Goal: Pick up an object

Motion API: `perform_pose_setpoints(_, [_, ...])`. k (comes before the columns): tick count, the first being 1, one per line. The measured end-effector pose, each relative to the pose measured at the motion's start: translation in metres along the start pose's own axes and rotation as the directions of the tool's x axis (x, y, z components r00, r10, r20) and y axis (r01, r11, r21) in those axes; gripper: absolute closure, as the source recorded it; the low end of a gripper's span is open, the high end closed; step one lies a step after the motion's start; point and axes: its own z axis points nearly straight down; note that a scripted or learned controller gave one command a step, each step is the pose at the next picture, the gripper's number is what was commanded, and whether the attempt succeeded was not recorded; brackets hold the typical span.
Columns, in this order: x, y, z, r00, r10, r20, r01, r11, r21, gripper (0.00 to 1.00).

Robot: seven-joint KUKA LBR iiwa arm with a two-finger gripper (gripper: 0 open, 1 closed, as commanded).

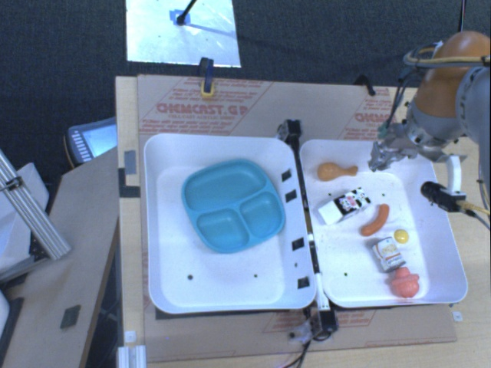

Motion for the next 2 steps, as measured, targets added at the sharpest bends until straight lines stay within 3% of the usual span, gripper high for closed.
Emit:
perform_pose_setpoints(1, [0.004, 0.006, -0.065, 1.0, -0.002, 0.001, 0.002, 1.0, -0.003, 1.0])
perform_pose_setpoints(2, [0.004, 0.007, -0.085, 1.0, -0.001, 0.0, 0.001, 1.0, 0.002, 1.0])
